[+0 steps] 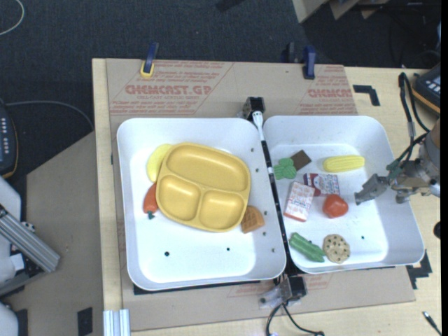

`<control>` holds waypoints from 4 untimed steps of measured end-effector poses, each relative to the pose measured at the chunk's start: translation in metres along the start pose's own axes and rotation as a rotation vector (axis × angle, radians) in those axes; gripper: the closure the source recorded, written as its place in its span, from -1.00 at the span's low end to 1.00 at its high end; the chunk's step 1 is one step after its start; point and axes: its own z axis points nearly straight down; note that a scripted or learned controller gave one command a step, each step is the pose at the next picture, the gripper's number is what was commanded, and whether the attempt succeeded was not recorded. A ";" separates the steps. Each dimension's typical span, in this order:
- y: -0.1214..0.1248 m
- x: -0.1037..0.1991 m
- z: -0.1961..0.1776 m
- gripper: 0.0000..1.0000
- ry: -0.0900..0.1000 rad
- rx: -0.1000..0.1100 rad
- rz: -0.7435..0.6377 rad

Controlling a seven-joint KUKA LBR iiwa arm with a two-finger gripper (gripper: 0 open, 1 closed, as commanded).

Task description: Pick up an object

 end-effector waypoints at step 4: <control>-0.006 -0.006 0.120 -1.00 -0.001 -0.008 -0.004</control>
